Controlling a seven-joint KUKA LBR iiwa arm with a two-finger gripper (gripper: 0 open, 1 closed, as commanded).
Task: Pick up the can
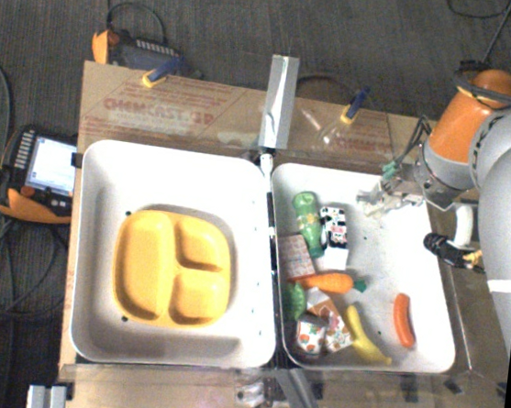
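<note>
The can point(292, 252), with a brownish-pink label, lies on its side against the left wall of the right bin point(431, 275). It sits between a green bottle point(307, 214) and a carrot point(325, 281). My gripper point(382, 198) hangs over the bin's far right corner, well up and to the right of the can, and nothing shows in it. The grey arm with its orange band point(460, 122) comes in from the right.
The right bin also holds a small black-and-white carton point(334, 227), a green item point(294, 300), small printed boxes point(318, 331), a banana point(365, 337) and a red sausage point(404, 320). A yellow divided tray point(174, 267) fills the left bin point(96, 225).
</note>
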